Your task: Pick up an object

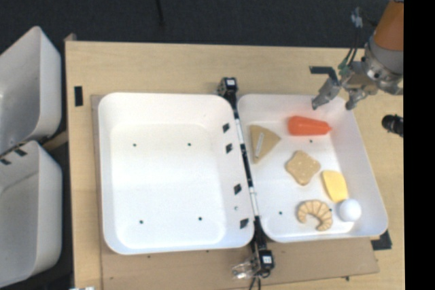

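Observation:
My gripper hangs open over the far edge of the right bin, its two fingers spread with nothing between them. Just below it and slightly left lies an orange carrot. Further into the same bin are a tan wedge, a piece of toast, a yellow block, a croissant and a white ball.
The left bin sits beside the right one, joined by a hinge strip with black clips. White containers stand off the bench's left side. The wooden bench shows bare behind the bins.

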Controlling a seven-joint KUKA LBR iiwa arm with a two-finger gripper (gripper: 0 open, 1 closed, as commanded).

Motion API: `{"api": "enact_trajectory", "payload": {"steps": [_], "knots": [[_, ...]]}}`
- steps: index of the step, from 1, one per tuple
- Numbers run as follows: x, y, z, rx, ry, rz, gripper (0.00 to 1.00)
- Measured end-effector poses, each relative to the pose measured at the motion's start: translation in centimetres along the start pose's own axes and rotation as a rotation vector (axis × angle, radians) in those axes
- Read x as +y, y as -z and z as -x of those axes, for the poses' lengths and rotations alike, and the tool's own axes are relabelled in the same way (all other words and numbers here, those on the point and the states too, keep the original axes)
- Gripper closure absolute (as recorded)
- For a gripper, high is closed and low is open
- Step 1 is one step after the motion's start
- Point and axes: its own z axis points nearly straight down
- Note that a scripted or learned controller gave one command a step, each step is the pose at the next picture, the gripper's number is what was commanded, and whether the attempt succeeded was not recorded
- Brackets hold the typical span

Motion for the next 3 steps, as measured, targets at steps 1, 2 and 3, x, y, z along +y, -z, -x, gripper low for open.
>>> {"api": "enact_trajectory", "payload": {"steps": [1, 2, 3], "knots": [[2.9, -11.5, -2.6, 0.002, 0.001, -0.013, 0.00], [3.1, -10.8, -2.5, 0.000, 0.002, -0.003, 0.00], [3.2, -9.6, -2.3, -0.004, 0.004, 0.000, 1.00]]}}
